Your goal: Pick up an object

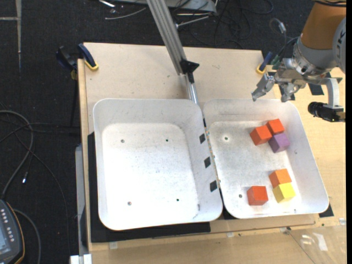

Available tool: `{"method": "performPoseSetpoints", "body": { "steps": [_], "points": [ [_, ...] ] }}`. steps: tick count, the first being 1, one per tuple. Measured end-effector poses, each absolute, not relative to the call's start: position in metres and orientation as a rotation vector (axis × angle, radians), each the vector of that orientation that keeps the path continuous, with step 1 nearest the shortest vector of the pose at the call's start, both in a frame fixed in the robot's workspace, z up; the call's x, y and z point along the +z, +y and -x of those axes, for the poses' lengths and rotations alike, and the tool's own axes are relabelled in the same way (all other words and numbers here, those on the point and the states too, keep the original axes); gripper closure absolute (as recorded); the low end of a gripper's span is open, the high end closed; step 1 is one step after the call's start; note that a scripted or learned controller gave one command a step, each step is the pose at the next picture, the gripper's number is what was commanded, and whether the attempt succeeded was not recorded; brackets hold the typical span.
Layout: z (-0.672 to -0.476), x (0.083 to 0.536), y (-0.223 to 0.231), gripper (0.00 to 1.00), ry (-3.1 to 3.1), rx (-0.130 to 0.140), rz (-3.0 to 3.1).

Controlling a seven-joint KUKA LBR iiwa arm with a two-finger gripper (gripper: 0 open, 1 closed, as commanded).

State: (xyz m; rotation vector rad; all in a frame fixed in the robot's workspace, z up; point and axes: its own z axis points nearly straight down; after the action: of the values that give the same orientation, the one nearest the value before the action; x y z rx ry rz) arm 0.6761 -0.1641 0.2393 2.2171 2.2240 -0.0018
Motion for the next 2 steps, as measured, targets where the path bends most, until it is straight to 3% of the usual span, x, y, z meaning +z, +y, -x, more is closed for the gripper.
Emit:
{"method": "performPoseSetpoints", "body": {
  "steps": [1, 2],
  "points": [
    [-0.652, 0.124, -0.197, 0.00, 2.213, 0.015, -2.202],
    [-0.635, 0.112, -0.172, 0.00, 2.213, 0.022, -2.203]
  ]
}}
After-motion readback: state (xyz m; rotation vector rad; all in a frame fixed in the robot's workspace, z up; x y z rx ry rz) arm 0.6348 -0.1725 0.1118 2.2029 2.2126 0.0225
